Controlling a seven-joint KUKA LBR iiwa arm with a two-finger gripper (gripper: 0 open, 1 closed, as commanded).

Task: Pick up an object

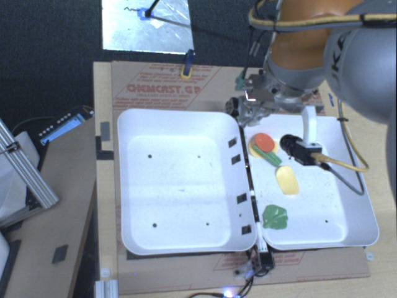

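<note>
Three loose in right bin (338,203): orange piece (265,142) just beside jaws, yellow piece (286,180) and green piece (275,216) farther off. Probably lining up on nearest. Can't tell jaws' state.

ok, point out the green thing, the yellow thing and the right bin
green thing (275,216): camera view, middle of its top.
yellow thing (286,180): camera view, its centre.
right bin (329,198): camera view, bare floor right of the yellow thing.
</note>
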